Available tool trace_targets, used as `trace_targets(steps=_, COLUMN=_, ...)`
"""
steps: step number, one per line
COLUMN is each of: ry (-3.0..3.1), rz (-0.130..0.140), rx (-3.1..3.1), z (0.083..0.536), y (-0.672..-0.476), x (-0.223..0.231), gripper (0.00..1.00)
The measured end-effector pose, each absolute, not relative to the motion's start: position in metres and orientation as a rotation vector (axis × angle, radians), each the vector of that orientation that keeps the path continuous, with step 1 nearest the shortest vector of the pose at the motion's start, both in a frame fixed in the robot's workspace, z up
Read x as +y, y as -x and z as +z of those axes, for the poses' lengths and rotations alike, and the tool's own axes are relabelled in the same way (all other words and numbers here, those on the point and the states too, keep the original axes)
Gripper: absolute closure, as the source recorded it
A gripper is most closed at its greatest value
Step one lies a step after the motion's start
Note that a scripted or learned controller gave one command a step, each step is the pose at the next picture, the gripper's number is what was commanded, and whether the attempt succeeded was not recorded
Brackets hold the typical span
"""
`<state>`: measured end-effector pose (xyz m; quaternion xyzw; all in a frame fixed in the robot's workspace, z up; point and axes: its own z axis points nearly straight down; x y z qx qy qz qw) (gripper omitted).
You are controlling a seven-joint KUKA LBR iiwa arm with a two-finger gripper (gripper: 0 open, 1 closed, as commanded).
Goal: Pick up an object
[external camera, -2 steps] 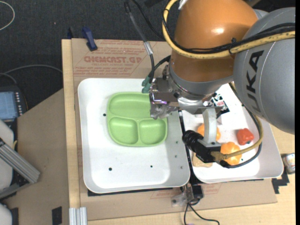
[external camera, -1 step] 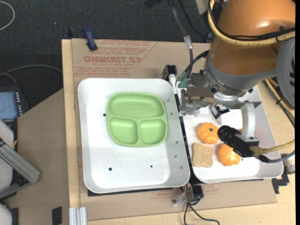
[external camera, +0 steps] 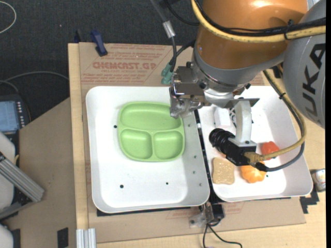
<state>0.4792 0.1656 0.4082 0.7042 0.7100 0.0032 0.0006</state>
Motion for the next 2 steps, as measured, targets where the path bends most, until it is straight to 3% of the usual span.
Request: trace_targets(steps=2, ry=-2.215, rz=0.006, rx=2.224, z=0.427, y=-0.48, x=0.163, gripper=1.0)
